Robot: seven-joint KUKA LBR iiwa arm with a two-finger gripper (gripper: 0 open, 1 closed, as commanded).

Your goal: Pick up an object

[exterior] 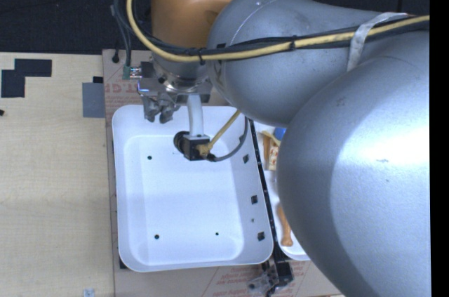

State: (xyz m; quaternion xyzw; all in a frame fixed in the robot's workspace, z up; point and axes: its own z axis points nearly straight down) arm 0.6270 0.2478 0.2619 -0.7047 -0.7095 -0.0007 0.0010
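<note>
My gripper (158, 111) hangs over the back left corner of the left white bin (133, 218), just above its far rim. The grey arm with its orange band reaches in from the right and hides most of the right bin (295, 250). In the strip of that bin left uncovered I see a tan object (269, 149), a bit of something blue (280, 133) and an orange object (284, 224). No object is visible at the gripper's tip.
A black divider (261, 183) runs between the two bins. The pale wooden bench (49, 169) extends to the left with dark patches (91, 99) on it. Behind the bins the background is dark.
</note>
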